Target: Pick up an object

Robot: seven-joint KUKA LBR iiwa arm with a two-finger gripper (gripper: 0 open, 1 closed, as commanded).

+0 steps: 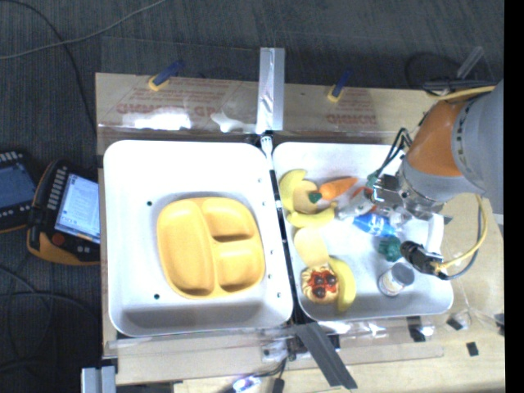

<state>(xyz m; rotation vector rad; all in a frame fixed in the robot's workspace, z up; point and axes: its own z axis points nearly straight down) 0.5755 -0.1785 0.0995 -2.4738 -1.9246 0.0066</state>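
Pincer (pixel 381 210) low in the right bin (pixel 442 301), right over a blue-and-white crinkled packet (pixel 368 221). Open or closed: cannot tell, since the wrist hardware blocks the view from above. No proof of anything held.

Likely target, judging by position: that packet, lying mid-bin, just left of the pincer. Main risk here: thin, crumpled and probably slippery, so prone to sliding out of a pinch or folding flat against the bin floor on a shallow approach.

Just beside it, toward the front, a small teal piece (pixel 390 248) and then a grey round cap (pixel 395 281). Close enough to get nudged or caught along with the packet, which would spoil the grasp.

A little farther left, an orange carrot (pixel 337 188) touching a yellow banana bunch (pixel 296 196). Crowded there, so a sideways drift could wedge the pincer between them and shove both toward the dividing wall.

Below those, a pale yellow lump (pixel 311 244) and a banana (pixel 346 285) curled around a red-topped toy (pixel 320 281). Rounded shapes, apt to roll away on contact.

Also worth watching: the yellow cable (pixel 471 248) looping near the bin's right rim, a possible snag during a lift.

Farthest off, in the left bin (pixel 123 219), a yellow divided plate (pixel 211 244), well apart and in no danger.
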